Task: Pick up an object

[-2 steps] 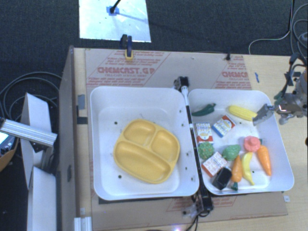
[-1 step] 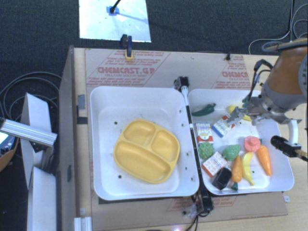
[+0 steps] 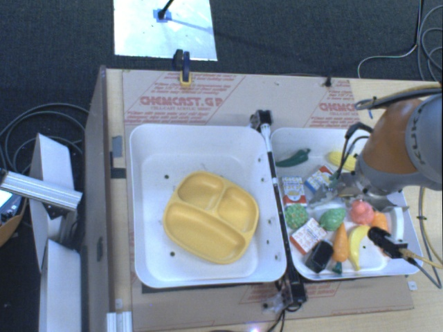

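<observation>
Arm point(image 3: 401, 144) reaches over right bin point(image 3: 291, 142) crowded with toy food point(image 3: 332, 218)

2 shallow white plastic bins point(image 3: 142, 206) sit side by side. The left one holds 1 yellow plastic divided tray point(image 3: 211, 216). The right bin point(image 3: 294, 140) holds 1 dark green toy pepper point(image 3: 293, 158), 1 orange toy carrot point(image 3: 341, 242) and 1 yellow toy banana point(image 3: 357, 244).
</observation>
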Controlling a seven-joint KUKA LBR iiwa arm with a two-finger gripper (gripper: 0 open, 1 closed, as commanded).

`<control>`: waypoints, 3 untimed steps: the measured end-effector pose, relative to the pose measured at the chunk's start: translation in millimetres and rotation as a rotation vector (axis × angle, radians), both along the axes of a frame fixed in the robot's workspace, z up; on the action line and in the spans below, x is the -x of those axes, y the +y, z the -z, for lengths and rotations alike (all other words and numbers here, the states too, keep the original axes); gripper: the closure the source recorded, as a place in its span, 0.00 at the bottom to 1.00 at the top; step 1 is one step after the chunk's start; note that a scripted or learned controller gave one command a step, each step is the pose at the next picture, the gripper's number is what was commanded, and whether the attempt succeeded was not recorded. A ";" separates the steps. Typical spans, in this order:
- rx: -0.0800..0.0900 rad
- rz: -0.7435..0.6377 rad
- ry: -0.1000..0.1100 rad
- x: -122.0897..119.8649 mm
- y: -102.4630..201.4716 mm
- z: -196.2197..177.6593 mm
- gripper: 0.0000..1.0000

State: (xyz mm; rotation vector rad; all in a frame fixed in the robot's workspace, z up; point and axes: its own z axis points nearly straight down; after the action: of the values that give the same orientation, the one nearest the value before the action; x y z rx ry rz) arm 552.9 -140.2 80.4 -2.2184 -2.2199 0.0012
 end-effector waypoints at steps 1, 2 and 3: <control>0.002 -0.005 -0.003 -90.3 0.9 -5.4 0.00; 0.004 0.003 -0.004 -69.2 -50.8 -4.4 0.00; 0.000 0.003 0.029 -109.9 -38.0 -0.2 0.00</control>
State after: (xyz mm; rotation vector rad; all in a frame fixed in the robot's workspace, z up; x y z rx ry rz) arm 662.8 -178.2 80.6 -2.2064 -2.2018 0.0330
